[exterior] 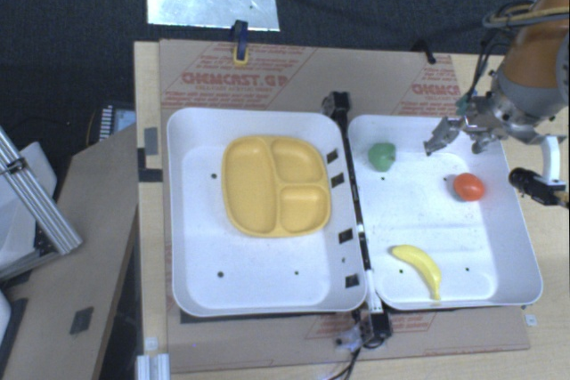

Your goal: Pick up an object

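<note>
Right bin (508,218): a tomato (468,187) lies near its upper right side, a green pepper (382,156) near its upper left corner, a banana (419,268) toward its lower edge. The gripper (461,138) hangs above the bin's upper edge, between pepper and tomato, fingers spread apart with nothing between them. Left of this bin, a second bin (191,218) holds a yellow divided plate (274,186).

Glossy white plastic bins (267,303) hold a matt yellow tray (274,185).
</note>
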You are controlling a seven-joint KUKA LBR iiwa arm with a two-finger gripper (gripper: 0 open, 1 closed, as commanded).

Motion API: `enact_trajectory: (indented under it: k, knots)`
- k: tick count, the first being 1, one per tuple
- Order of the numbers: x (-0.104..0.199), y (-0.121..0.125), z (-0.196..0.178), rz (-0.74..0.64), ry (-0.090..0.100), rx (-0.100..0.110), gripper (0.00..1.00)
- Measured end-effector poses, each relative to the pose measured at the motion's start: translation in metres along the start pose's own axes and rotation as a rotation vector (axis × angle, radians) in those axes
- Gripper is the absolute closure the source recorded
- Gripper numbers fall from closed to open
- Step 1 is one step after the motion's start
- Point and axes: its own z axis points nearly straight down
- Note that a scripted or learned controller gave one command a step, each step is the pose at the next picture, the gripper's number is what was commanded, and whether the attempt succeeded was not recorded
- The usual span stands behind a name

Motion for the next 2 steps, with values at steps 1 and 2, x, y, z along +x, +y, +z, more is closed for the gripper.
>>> enact_trajectory:
  k: [1,2]
  knots:
    - [0.009,0.005,0.055,-0.003,0.001,0.003,0.00]
    - [0.009,0.005,0.108,-0.002,0.001,0.003,0.00]
